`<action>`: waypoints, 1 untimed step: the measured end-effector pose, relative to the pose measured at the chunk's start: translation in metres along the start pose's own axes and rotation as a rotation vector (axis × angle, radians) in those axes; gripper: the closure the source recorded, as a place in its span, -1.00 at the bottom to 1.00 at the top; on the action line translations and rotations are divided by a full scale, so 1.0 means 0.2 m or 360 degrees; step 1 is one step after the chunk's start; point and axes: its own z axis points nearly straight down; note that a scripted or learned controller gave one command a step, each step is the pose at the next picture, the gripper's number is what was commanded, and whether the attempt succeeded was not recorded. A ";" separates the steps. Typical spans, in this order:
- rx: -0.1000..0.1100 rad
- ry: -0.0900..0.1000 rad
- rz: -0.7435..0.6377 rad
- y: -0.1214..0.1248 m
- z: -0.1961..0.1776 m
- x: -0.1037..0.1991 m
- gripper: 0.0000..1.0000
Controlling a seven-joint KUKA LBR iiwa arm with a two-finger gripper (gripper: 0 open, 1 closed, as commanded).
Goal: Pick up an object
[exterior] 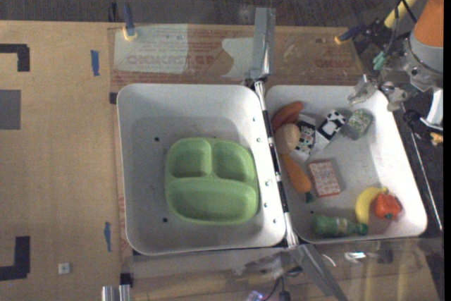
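The end effector [375, 88] hangs over the far right corner of the right bin [409, 183], and whether it is open or closed I cannot tell. Nearest it is a small greenish can [358, 123] lying on the bin floor, beside a black-and-white die [332, 123]. The can looks light, stiff and a little slippery, so a pinch across its middle seems soundest.

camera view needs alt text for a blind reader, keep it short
Two white bins sit side by side on a bench: the left bin holds a green divided plate, and the right bin holds small toy foods. The robot's claw hovers over the right bin's far edge.
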 end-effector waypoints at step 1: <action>-0.0046 -0.0006 0.0179 0.15 0.43 0.09 -1.00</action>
